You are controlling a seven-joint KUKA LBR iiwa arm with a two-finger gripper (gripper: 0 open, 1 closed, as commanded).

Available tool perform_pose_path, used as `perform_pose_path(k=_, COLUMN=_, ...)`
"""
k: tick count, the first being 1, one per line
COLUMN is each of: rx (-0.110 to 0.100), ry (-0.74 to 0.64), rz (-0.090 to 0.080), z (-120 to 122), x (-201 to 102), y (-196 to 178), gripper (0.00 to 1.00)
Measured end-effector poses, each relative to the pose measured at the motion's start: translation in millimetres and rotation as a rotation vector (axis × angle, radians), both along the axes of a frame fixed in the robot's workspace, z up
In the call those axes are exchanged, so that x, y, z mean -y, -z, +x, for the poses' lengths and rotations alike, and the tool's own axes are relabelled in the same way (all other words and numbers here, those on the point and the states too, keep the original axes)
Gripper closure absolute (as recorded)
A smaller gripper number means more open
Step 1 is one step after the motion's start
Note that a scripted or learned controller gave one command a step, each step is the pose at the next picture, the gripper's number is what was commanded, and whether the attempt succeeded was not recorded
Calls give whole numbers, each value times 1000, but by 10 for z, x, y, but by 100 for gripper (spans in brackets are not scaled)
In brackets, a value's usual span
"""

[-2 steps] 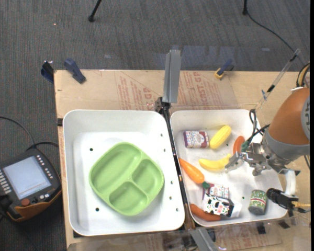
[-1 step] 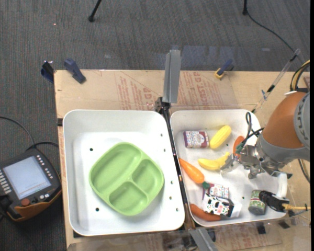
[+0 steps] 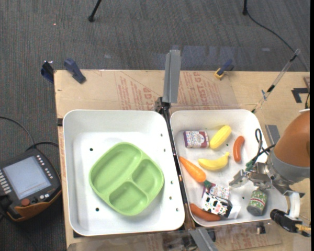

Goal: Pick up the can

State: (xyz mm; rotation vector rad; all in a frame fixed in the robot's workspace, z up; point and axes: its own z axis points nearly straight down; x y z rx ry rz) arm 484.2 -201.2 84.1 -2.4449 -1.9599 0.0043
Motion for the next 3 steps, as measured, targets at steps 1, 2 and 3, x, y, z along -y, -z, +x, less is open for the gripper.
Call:
perform_pose_path(k=1, rx=2, ry=-45, rz=1, z=-64, x=18, y=-1, gripper=0)
perform_pose_path(k=2, rx=2, ry=-45, rz=1, z=-64, x=19, y=-1, gripper=0)
perform_pose_path(k=3, rx=1, ry=-174, rz=1, z=-74, x=38, y=1, gripper=0)
